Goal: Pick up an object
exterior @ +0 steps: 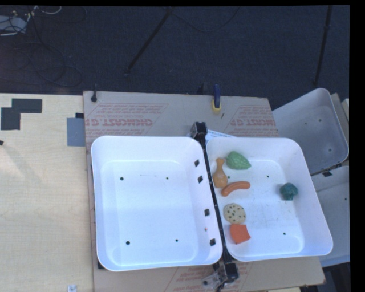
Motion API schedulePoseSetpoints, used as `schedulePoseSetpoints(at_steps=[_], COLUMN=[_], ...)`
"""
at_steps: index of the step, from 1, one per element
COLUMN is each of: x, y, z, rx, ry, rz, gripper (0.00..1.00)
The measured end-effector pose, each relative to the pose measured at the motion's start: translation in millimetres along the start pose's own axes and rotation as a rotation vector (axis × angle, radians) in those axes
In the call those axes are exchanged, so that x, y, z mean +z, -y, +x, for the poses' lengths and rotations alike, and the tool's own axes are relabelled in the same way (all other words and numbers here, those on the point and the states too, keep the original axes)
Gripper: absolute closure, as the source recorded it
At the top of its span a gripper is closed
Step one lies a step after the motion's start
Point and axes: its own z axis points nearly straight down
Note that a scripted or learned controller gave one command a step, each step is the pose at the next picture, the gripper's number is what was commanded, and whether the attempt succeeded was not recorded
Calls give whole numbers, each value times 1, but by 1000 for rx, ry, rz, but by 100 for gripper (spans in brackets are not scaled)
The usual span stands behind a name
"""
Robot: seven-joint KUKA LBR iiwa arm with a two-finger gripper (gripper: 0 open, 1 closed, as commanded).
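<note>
The pose of the arm and the state of the tool cannot be told at this moment.

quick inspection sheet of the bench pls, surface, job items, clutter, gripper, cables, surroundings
surface: two shallow white bins side by side on a cardboard sheet; left bin and right bin joined by black clips along the shared wall.
job's things: all in the right bin: green lump, orange-tan drumstick shape, orange sausage, speckled cookie, red-orange block, teal lump apart near the right wall.
clutter: nothing seen in the bins.
grippers: nothing seen.
cables: dark cables on the floor at top left.
surroundings: blue-and-yellow clamp at the cardboard's far edge; grey panel at right.
</note>
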Motion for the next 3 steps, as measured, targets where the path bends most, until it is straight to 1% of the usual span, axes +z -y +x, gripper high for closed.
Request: schedulePoseSetpoints(at_steps=[1, 2, 3], x=[104, 294, 251], y=[-21, -78, -64], z=[80, 170, 56], rx=[-12, -11, 5], ry=[-8, -7, 2], rz=[16, 18, 4], gripper=[100, 100, 100])
